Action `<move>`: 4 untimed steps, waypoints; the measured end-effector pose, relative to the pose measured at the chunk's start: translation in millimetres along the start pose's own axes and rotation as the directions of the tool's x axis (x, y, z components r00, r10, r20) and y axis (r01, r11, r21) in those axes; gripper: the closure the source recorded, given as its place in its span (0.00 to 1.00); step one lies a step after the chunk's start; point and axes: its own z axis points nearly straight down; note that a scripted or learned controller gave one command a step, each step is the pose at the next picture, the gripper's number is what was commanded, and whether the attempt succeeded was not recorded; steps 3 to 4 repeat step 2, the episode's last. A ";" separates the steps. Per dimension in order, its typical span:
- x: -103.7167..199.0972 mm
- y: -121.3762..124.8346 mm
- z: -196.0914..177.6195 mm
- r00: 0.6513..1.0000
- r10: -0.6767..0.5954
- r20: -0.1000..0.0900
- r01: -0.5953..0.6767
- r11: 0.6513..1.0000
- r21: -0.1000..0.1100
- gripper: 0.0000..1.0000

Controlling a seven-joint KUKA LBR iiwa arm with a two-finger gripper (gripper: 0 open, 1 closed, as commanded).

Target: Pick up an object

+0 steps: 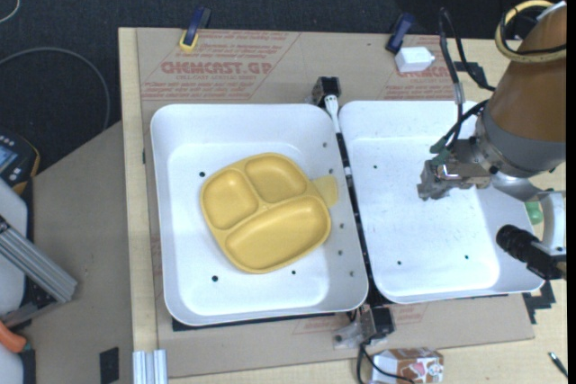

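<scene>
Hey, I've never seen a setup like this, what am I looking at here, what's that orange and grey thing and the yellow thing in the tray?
This is one camera fixed above a bench, looking down at a slant. The orange and grey thing is a robot arm reaching in from the right. At its tip is a two-finger gripper, its hand for grabbing, placed over the right white bin. I see nothing held in it. The yellow thing is a plastic divided plate with three compartments, lying flat in the left white bin. The bins sit side by side on a cardboard-covered board. The arm's job is to pick up an object.
</scene>
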 end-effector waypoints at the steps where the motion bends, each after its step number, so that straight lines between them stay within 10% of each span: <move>1: 46.5 -0.7 -61.8 1.000 0.003 0.001 -0.003 1.000 0.009 1.00; 2: 139.1 2.3 -176.7 1.000 0.003 -0.002 -0.003 1.000 0.003 1.00; 4: 139.1 2.3 -176.7 1.000 0.003 -0.002 -0.003 1.000 0.003 1.00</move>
